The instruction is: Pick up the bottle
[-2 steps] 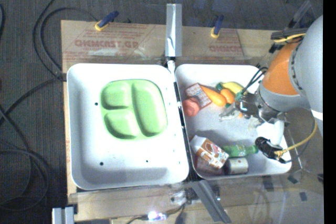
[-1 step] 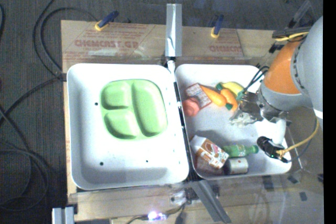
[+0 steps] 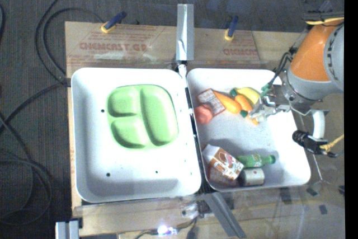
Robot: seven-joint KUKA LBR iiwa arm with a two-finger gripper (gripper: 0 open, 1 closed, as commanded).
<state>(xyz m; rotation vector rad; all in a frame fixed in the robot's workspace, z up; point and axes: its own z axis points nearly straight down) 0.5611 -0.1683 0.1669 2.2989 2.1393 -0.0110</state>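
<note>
Cardboard sheet (image 3: 140, 45) under the bins: faded red print, not legible. Left bin (image 3: 89, 170), smooth white plastic, holds a glossy green divided plate (image 3: 142, 116); right bin (image 3: 291, 168) holds the green bottle (image 3: 258, 160) lying at lower centre beside a metal can (image 3: 253, 177) and a brown printed pouch (image 3: 225, 165). The gripper (image 3: 262, 112) sits at the upper right over the carrots (image 3: 235, 101) and banana (image 3: 249, 93); whether its fingers are clenched or released I cannot tell.

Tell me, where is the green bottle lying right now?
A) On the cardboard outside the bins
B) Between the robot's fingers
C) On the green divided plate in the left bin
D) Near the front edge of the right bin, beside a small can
D: the green bottle lies on its side low in the right bin, just above a small can, while the gripper is up by the fruit.
</note>
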